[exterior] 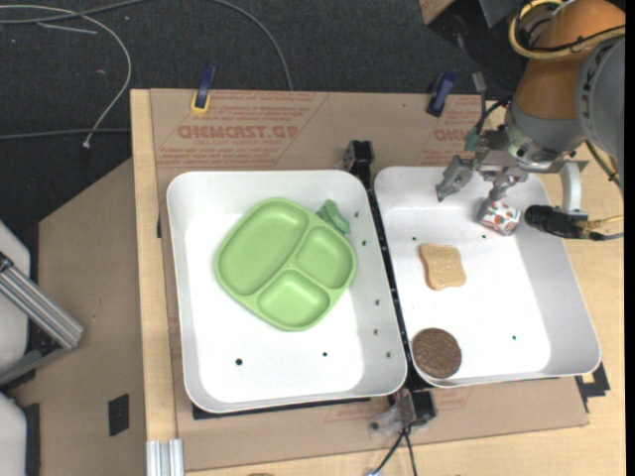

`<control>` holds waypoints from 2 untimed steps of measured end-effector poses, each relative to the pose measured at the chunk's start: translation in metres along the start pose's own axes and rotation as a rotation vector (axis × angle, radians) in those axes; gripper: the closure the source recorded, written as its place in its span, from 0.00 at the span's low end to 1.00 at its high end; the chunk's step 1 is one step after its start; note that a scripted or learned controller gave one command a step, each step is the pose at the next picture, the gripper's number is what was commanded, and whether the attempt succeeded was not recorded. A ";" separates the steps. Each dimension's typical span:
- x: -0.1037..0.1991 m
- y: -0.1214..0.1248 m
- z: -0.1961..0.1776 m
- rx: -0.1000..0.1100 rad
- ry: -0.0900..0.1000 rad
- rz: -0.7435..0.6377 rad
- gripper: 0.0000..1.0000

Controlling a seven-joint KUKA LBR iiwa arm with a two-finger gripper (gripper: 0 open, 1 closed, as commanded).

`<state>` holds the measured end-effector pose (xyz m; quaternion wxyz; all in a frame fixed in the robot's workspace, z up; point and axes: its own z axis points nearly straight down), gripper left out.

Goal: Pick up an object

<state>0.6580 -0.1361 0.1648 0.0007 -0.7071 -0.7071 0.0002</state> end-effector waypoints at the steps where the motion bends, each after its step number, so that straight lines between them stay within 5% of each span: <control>1: 0.006 -0.003 0.044 0.005 0.001 -0.001 0.00; 2: 0.006 0.000 0.029 -0.003 0.000 -0.001 1.00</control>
